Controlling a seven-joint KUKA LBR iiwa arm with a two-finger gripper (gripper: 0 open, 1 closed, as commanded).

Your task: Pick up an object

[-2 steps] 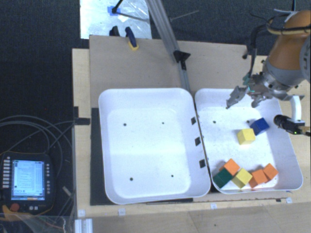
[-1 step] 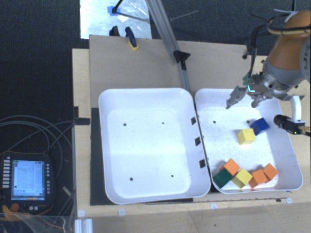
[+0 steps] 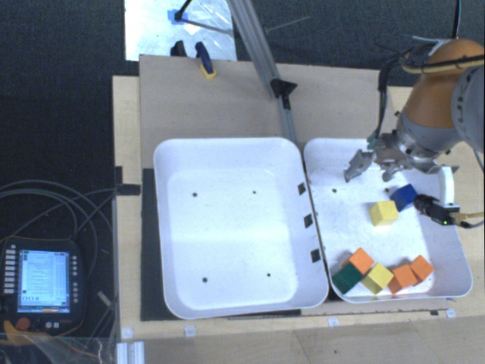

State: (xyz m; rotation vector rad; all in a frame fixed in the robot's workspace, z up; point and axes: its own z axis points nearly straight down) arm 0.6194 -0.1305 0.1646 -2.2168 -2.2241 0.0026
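Several small cubes lie in the right bin point(image 3: 326, 158). A blue cube point(image 3: 404, 196) and a yellow cube point(image 3: 383, 212) sit near its middle right. Along the front edge cluster an orange cube point(image 3: 361, 261), a green cube point(image 3: 347, 278), a second yellow cube point(image 3: 377, 278) and two more orange cubes point(image 3: 404, 276) point(image 3: 421, 267). My gripper point(image 3: 371, 171) hangs over the back of the right bin, up and left of the blue cube. It is open, its fingers spread apart with nothing between them.
The left bin point(image 3: 163, 203) stands beside the right one, sharing a middle wall. A grey pole point(image 3: 258, 44) slants in from the top toward the bins' back edge. A teach pendant point(image 3: 42, 283) and cables lie on the floor at left.
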